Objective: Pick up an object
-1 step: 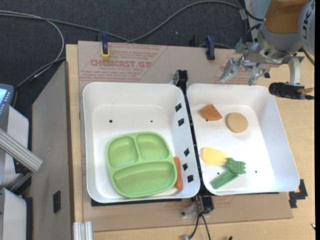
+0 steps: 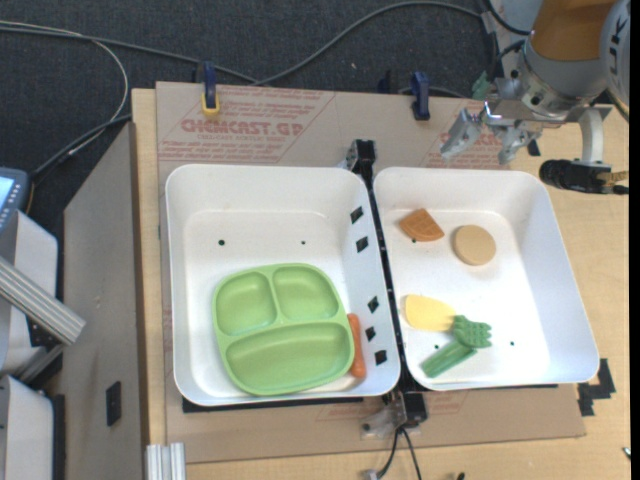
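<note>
I note four candidate objects in the right bin (image 2: pixel 545 268): an orange wedge-shaped piece (image 2: pixel 422 226) toward 11 o'clock of the bin floor, a round tan disc (image 2: pixel 474 245) just beside it toward 1 o'clock, a yellow piece (image 2: pixel 428 313) near the centre-left, and a green broccoli-like toy (image 2: pixel 457 345) touching the yellow piece at its 5 o'clock side. All four lie on the bin floor; none is between the fingers. The gripper (image 2: pixel 487 135) hangs above the cardboard backing beyond the 12 o'clock rim of the right bin, its two fingers spread apart with nothing between them. Above it I see the grey wrist and the orange band (image 2: pixel 572 18) of the arm. The left bin (image 2: pixel 190 268) carries a green divided plate (image 2: pixel 285 328) at 6 o'clock of its floor, with an orange carrot-like piece (image 2: pixel 356 348) touching the plate's 3 o'clock edge. The two bins sit side by side on the cardboard sheet (image 2: pixel 250 118), which is held by a yellow clamp (image 2: pixel 210 93) and a blue clamp (image 2: pixel 420 96) along its 12 o'clock edge.
</note>
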Robot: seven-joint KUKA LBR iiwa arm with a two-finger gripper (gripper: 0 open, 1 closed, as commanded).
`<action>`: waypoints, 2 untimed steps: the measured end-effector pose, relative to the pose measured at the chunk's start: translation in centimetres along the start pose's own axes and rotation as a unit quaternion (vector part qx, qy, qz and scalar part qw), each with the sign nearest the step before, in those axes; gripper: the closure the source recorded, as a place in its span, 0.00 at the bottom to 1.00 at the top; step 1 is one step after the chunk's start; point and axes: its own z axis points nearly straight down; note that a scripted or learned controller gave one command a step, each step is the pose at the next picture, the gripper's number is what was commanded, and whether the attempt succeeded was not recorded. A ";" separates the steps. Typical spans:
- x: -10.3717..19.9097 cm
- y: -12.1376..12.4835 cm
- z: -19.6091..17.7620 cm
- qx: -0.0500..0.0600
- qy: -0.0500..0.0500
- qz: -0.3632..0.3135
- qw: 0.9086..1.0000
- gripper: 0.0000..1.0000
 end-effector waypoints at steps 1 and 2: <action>0.4 -0.1 6.3 0.004 0.000 0.000 1.000 0.00; 0.7 -0.5 12.6 0.004 0.000 0.000 1.000 0.00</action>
